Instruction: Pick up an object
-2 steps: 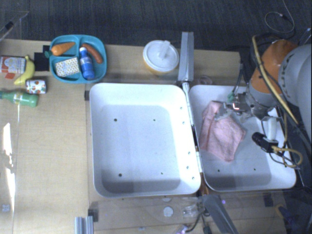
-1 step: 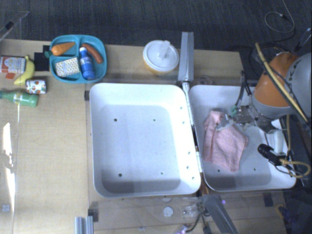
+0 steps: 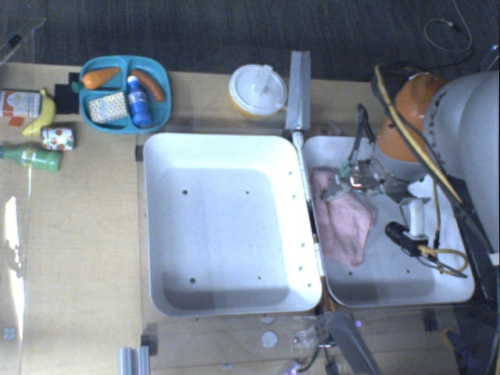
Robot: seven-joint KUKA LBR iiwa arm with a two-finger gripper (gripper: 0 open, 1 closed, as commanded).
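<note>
A crumpled pink cloth (image 3: 344,221) lies along the left side of the right white bin (image 3: 391,287). My gripper (image 3: 349,184) hangs low over the cloth's upper end, at or just above the fabric. The grey arm with its orange band (image 3: 406,123) reaches in from the right and covers the bin's upper right part. Whether the cloth is caught in the gripper cannot be made out.
The left white bin (image 3: 226,217) sits beside the right one, with a metal post (image 3: 298,92) behind their shared edge. Behind the bins stand a white lidded cup (image 3: 258,89) and a blue divided plate (image 3: 125,94) of toy food. A banana (image 3: 41,114), a can (image 3: 57,138) and a green bottle (image 3: 31,158) lie at far left.
</note>
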